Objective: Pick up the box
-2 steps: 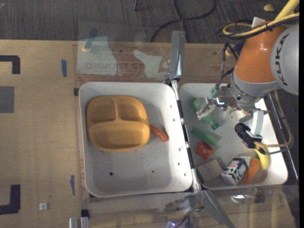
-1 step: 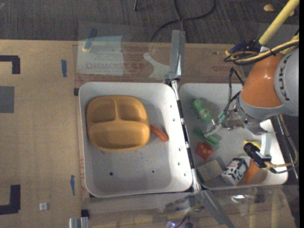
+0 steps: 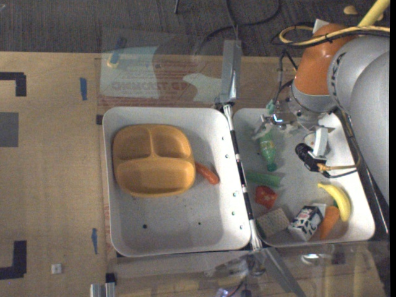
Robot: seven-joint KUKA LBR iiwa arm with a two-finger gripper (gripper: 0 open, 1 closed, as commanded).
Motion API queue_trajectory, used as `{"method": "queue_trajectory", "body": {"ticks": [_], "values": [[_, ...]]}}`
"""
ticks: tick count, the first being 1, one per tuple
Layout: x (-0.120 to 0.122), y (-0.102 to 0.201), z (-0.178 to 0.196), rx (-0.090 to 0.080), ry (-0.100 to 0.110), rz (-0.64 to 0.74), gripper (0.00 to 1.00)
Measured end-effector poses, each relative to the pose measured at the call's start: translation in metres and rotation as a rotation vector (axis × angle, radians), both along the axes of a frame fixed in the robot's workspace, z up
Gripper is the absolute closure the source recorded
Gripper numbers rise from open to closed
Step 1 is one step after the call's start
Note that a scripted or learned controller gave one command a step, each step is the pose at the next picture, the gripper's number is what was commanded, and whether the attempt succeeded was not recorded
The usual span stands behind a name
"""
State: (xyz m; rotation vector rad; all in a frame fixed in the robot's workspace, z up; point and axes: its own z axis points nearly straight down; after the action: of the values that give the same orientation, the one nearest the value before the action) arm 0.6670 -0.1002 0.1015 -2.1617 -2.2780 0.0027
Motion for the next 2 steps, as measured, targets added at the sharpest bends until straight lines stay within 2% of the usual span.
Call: {"method": "queue_trajectory", "body": {"ticks": [1,2], "values": [[0.001,0.001,0.007,-0.001,0.002,0.002,1.0],[-0.099,-0.033,0.061,0.001,0.003,0.008,1.0]]}}
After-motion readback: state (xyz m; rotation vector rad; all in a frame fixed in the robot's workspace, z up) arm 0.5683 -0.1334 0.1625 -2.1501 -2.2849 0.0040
